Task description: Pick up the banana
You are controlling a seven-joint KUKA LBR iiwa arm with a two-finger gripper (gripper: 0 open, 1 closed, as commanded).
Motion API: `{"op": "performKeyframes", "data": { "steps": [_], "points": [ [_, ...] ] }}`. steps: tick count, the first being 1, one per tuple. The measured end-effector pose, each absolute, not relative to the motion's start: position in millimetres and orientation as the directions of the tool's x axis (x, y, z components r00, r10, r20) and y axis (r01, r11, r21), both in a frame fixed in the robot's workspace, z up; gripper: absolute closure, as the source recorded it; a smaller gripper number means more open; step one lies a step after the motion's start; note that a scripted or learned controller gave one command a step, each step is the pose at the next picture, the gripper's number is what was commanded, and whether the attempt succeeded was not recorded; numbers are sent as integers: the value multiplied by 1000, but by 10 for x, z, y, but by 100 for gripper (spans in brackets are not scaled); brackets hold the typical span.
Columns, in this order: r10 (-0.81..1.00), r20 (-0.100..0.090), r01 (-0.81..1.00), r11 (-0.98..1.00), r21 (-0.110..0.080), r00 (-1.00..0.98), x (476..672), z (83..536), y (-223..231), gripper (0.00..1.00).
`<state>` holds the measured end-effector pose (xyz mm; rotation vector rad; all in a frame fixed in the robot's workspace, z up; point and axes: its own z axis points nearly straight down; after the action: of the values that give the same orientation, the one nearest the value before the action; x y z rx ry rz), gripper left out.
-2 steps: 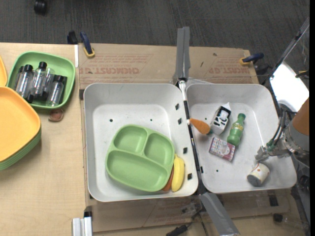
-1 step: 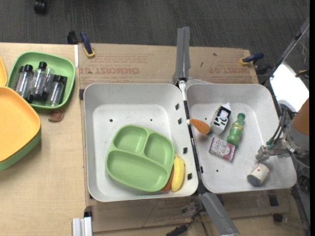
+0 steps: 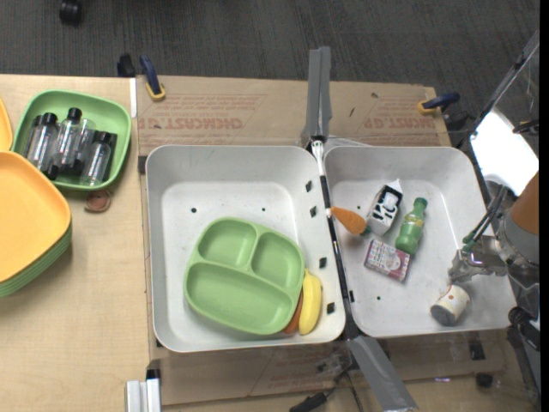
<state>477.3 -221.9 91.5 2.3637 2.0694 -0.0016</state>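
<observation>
Two shallow white bins sit side by side on your bench, the left bin (image 3: 163,230) and the right bin (image 3: 455,166), on brown cardboard (image 3: 223,110) held by clamps over a light wooden top, with dark grey carpet (image 3: 257,15) beyond it. Take the green divided plate (image 3: 244,273) in the left bin as your landmark: the banana (image 3: 310,303) lies just beside its right edge, touching it, close to the bin's front right corner, and something orange peeks out beneath the two. To the right of the plate, across the divider, you have a carrot (image 3: 349,220), a small black-and-white carton (image 3: 386,206), a green bottle (image 3: 411,225), a pink packet (image 3: 387,259) and a small white cup on its side (image 3: 449,304). The gripper (image 3: 470,263) hangs far right of the plate, just above that cup; you cannot tell how it is set. Well left of the plate, outside the bins, a green tray (image 3: 116,118) holds dark-capped bottles (image 3: 69,144), and stacked orange plates (image 3: 30,221) lie in front of it.
</observation>
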Motion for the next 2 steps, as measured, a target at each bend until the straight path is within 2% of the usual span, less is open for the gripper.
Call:
{"op": "performKeyframes", "data": {
  "steps": [2],
  "points": [
    [974, 0, 974, -228, 0, 228, 4773, 917, -2172, 100]
  ]
}}
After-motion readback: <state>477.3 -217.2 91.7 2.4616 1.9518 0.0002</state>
